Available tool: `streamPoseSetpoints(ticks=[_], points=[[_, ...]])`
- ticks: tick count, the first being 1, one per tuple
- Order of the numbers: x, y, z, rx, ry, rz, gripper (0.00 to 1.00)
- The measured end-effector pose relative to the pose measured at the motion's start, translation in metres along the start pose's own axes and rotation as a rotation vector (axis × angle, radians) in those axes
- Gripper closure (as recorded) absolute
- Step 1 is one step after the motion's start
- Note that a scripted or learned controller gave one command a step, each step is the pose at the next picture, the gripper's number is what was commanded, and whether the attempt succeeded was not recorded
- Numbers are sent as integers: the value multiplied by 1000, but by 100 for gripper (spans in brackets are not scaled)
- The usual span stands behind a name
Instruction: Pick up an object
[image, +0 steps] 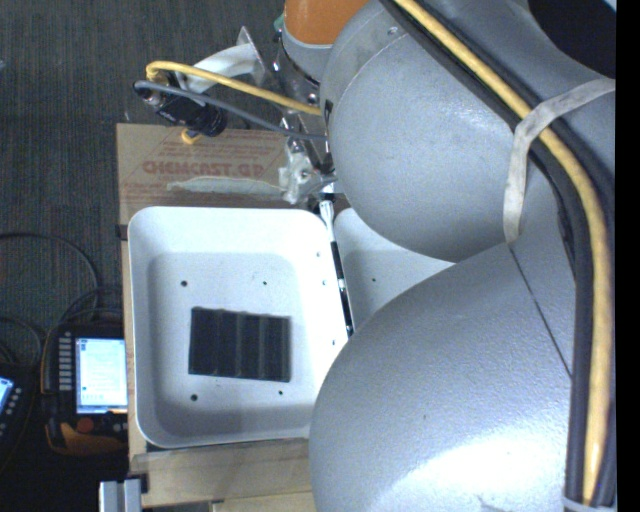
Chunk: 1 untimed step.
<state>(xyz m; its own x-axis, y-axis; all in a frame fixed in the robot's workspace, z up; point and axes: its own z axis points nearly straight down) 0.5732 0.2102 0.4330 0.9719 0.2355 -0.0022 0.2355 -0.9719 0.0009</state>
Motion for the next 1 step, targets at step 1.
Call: streamPoseSetpoints(ticks=[1], points=[[-30,45,133,-1,-4,37,100]])
